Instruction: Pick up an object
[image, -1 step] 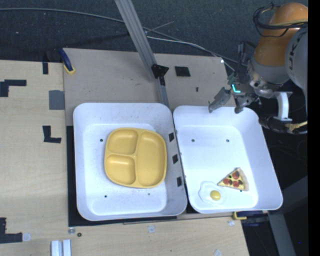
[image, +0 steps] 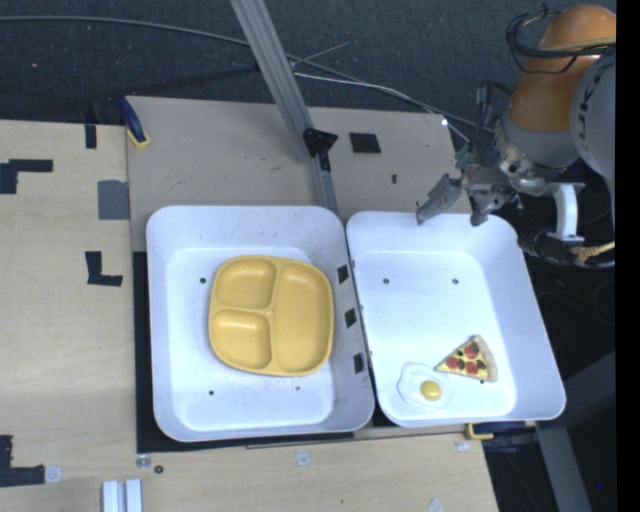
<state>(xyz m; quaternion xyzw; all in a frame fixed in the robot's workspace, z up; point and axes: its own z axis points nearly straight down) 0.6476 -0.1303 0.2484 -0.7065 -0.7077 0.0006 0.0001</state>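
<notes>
A toy pizza slice (image: 467, 359) lies near the front right corner of the right bin (image: 400, 300). Beside it, to its left, lies a toy fried egg (image: 424, 387). A yellow divided plate (image: 271, 314) sits in the middle of the left bin (image: 180, 300). My gripper (image: 456, 202) hangs over the back rim of the right bin, far from the pizza and egg. Its two fingers are spread apart with nothing between them.
A slanted metal pole (image: 290, 95) runs down from the top to the gap between the bins. The bench (image: 60, 300) to the left carries black tape marks. Cables hang off the arm at the right of the right bin.
</notes>
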